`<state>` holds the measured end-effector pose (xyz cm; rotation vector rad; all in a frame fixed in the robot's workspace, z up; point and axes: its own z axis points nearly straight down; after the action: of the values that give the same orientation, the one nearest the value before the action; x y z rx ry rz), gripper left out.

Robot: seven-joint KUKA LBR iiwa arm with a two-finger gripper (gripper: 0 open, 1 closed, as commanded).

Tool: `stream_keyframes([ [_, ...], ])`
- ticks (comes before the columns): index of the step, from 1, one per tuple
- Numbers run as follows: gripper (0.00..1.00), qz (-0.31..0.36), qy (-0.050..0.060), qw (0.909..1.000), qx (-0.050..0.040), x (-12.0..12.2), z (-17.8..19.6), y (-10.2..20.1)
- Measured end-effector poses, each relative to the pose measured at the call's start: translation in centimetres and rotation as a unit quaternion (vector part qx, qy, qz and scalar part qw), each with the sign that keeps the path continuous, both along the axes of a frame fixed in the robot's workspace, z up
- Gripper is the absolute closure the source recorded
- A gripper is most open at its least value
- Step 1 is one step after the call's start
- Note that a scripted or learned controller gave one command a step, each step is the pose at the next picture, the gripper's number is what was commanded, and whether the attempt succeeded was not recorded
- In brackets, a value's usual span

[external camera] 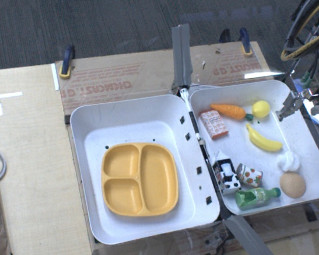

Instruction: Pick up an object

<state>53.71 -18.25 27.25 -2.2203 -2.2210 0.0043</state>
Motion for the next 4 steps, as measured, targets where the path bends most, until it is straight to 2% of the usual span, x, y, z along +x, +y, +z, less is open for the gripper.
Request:
stream_keyframes([
  [1, 0.00, 0.046, -0.001, 0.9989, 0.0002, -0.4, -18.1, -2.1],
  [2, 0.00, 0.056, -0.002, 0.9984, -0.0002, 5.6, -18.1, -0.1],
  [3, 1.00, 0.056, -0.002, 0.9984, -0.0008, 5.6, -17.1, -0.2],
  [4, 1.00, 0.128, -0.002, 0.9917, 0.0000, 6.6, -7.7, 4.0],
])
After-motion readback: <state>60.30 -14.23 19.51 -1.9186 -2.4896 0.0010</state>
